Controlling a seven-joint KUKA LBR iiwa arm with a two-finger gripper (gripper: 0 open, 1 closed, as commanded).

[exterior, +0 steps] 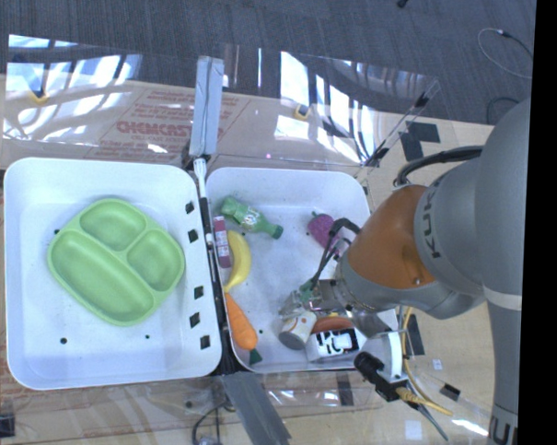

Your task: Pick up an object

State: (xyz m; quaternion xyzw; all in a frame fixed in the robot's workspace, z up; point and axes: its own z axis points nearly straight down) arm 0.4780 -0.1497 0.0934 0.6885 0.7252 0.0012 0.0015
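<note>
Cup (294, 329) lies tipped in the right bin (289, 185), near the front wall; my hand (304, 306) hangs just over it, grip impossible to tell, carrot (241, 328) alongside.

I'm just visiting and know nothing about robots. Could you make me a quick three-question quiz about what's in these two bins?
1. True or false: the green divided plate lies in the left bin.
2. Which lies nearest the divider between the bins: A) purple item, B) banana, C) small cup?
3. Fill in: the carrot lies at the right bin's ____ edge, below the banana.

Key: 1 true. 2 B. 3 near (front); it sits left of where the claw hovers.
</note>
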